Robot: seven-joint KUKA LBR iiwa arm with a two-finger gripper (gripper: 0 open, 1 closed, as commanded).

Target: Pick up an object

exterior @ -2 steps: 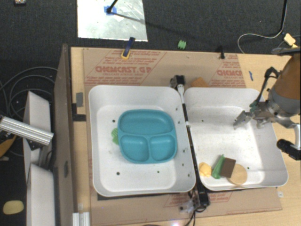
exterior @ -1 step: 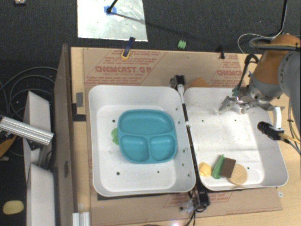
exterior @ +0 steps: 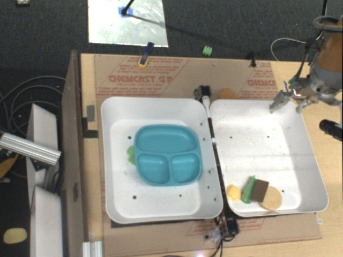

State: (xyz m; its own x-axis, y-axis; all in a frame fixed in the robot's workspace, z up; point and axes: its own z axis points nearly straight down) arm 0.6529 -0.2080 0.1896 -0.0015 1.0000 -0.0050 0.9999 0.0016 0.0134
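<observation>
Nearest camera, along near edge of right shallow white bin [exterior: 308, 159]: small cluster of green stick-shaped piece [exterior: 248, 190], brown square block [exterior: 260, 190], tan round disc [exterior: 271, 198], yellow rounded lump [exterior: 233, 192], all touching or just beside each other. Left shallow white bin [exterior: 115, 143]: teal three-compartment plastic tray [exterior: 167, 154], small green item [exterior: 130, 154] at its left edge. Gripper [exterior: 291, 101] above right bin's far right corner, fingers apart, nothing between, well apart from cluster.

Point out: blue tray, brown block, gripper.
blue tray [exterior: 168, 154], camera view, central divider.
brown block [exterior: 261, 190], camera view, top face.
gripper [exterior: 292, 101], camera view, midway between fingertips.
</observation>
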